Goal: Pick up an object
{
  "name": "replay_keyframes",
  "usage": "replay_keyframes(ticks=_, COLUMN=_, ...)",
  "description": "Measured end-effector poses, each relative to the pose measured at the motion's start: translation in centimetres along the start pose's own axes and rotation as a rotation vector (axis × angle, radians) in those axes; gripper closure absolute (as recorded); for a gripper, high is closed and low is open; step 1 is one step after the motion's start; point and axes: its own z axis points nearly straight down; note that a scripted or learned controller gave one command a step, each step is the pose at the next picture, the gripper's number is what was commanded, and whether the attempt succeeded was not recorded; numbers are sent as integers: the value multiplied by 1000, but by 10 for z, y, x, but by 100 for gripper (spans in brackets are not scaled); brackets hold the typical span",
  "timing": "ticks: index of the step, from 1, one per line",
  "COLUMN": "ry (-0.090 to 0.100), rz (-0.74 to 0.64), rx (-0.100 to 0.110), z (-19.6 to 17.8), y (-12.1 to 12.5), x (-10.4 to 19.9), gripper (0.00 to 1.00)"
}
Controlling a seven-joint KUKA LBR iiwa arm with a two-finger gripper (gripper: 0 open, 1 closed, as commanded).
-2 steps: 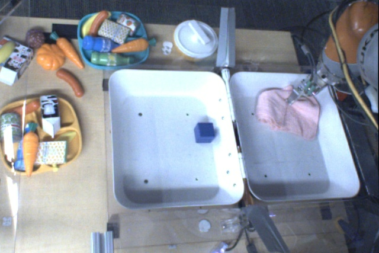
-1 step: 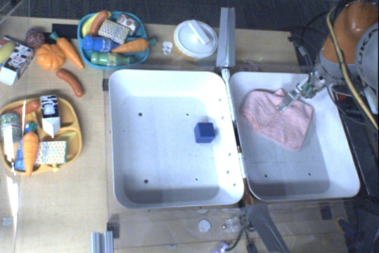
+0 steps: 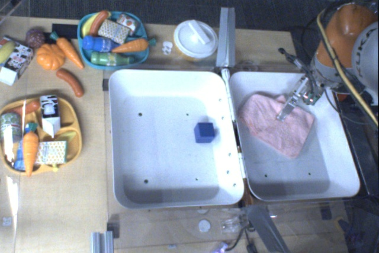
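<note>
Arm: the grey arm with the orange band (image 3: pixel 346 23) reaches in from the right, above the right-hand bin.
Claw: the metal two-finger claw (image 3: pixel 286 111) is down over the upper right part of the cloth; its tips seem to touch the fabric, though the view is too small to be sure. Whether it is spread or closed, I cannot tell.
Cloth: a crumpled pink cloth (image 3: pixel 275 124) lies flat in the right shallow white bin (image 3: pixel 331 181), towards that bin's left and upper half.
Cube: a small dark blue cube (image 3: pixel 205 132) sits alone near the middle of the left shallow white bin (image 3: pixel 142 181), well apart from the claw.
Counter: the pale wooden counter (image 3: pixel 89 145) carries both bins side by side.
Beside the bins: a blue bowl of toy food (image 3: pixel 113 39) and a round white lidded tub (image 3: pixel 195 38) stand behind the left bin; a yellow plate of toy food (image 3: pixel 39 135) lies at the far left.
</note>
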Motion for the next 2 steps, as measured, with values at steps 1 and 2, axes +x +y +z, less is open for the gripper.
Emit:
replay_keyframes(ticks=1, ry=-6, rz=140, rx=-35, z=-1, y=-29, x=3, gripper=0)
replay_keyframes(ticks=2, ry=-10, rz=-33, rx=-35, z=-2, y=-15, x=2, gripper=0)
